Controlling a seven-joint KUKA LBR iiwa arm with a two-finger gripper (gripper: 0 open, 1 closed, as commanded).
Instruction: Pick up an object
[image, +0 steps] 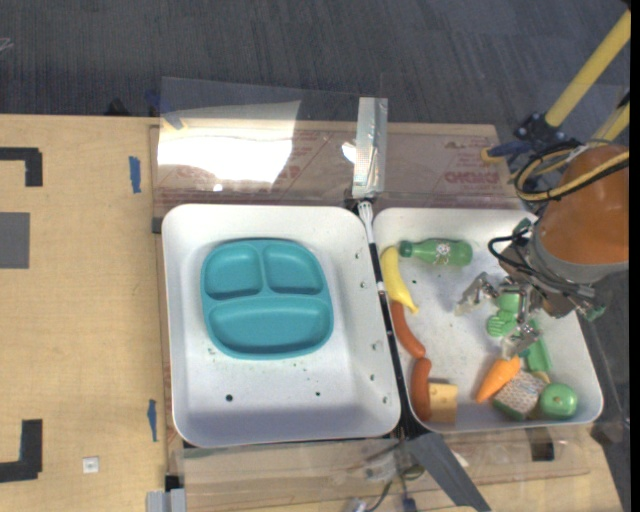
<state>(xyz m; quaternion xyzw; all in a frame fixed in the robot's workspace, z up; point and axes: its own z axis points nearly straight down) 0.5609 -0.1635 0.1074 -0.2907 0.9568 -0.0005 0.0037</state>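
Observation:
My gripper (503, 312) reaches down into the right bin (452, 345) from the right, below the orange band (590, 215) of the arm. A small green object (499, 324) lies right under it, partly hidden by the metal parts. Close by are a carrot (497, 378), a green apple (559, 400), a green piece (539, 356) and a speckled block (518, 397). Along the bin's left side lie a green bottle (437, 252), a yellow banana (397, 281), an orange sausage (407, 331), a red sausage (421, 386) and a tan block (443, 400).
The left bin (190, 400) holds a teal divided plate (267, 298). A ridge (384, 310) separates the two bins. Black and yellow cables (545, 150) hang behind the arm at the upper right. Brown cardboard (70, 300) covers the bench on the left.

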